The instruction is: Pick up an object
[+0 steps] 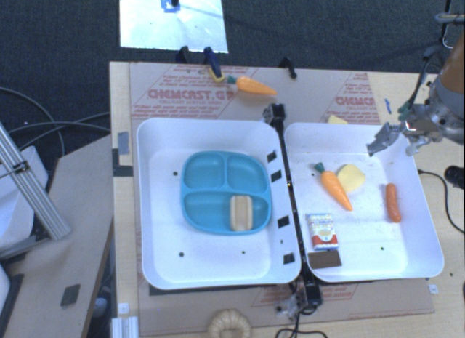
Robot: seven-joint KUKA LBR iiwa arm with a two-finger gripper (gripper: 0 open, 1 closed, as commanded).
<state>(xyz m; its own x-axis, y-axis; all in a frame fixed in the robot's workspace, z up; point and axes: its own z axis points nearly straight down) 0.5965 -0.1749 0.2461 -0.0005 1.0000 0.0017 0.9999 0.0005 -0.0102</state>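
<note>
From my seat, the left bin [160, 256] carries a blue divided plate [225, 191] with a pale bread-like piece [241, 213] in its lower right compartment, and behind the bins an orange toy carrot [251, 86] lies on the cardboard. In the right bin [429, 256] I have several candidates: a small carrot [336, 188] touching a pale yellow chunk [352, 178], a little carton [322, 230] with a dark brown block [324, 259] just below it, and an orange sausage-shaped piece [392, 203] near the bin's right wall. The gripper [396, 139] hangs over the upper right corner of that bin with nothing between its fingers; I cannot tell how wide they stand. I judge this as the approach step, with no grasp yet made. The sausage piece lies nearest, below the claw and slightly toward the front of the bin; the carrot and yellow chunk sit to its left. The next move, as I read it, calls for centring over one piece, aligning across its narrow side, then descending.
</note>
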